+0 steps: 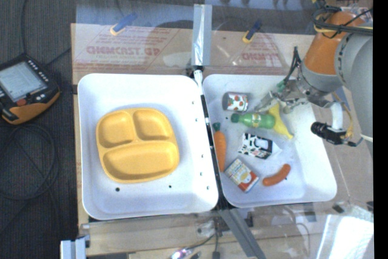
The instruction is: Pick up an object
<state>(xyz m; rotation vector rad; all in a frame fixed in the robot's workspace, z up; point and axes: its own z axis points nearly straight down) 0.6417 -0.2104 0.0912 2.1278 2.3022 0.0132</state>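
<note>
Camera view showed, nearest, a sausage and small carton in the right bin, beside a carrot. Farther back lay a green bottle, banana and can. Jaws hovered above the banana; their spread could not be told.
</note>
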